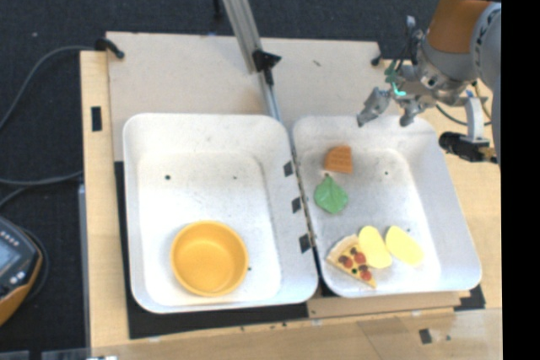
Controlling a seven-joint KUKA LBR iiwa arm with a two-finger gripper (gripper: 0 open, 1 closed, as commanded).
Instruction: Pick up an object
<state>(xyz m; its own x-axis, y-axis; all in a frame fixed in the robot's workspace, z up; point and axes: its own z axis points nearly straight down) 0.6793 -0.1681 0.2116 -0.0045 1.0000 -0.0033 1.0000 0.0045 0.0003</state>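
Objects for picking are found in the right bin (439, 181): an orange-brown piece (338, 159) near the upper left of its floor, a green leaf-shaped piece (331, 196) just below it, and, toward the near edge, a pizza slice (352, 260), a pale yellow oval (374, 247) and a second yellow oval (404, 245). The pizza slice is laid with its point toward the near right and its crust end against the bin's left wall; it is overlapped by the first oval. Both ovals are set with their long axes running from upper left to lower right, the two lying just beside each other. The leaf's long axis is roughly up-and-down in the view. The brown piece and the leaf are kept close together but well apart from the yellow group, with bare floor between and a wide open stretch along the right side of the bin.

An orange bowl (209, 257) is held in the left bin (169, 147), upright, at its near edge. A slanted metal rail (238, 4) is mounted behind the bins.

The gripper (386, 110) is positioned above the right bin's far rim, its two fingers spread apart with nothing between them.
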